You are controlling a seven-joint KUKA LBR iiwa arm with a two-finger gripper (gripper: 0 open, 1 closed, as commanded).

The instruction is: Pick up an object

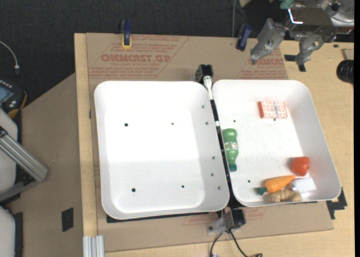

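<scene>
Carrot [279, 183] partly hides pale lumpy item [284, 196] behind it.

The brown board [146, 53] under the bins has red letters that look like "CHEMCAST GP", far to the left of the gripper [284, 45]. More red print sits on the board just below the gripper, but it is too blurry to read.

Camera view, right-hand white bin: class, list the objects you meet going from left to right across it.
Green plastic bottle → pink patterned flat packet → red tomato-shaped toy. The orange carrot toy, the tan lumpy piece and the white block bunch together at the near edge, so their order is unclear.
</scene>
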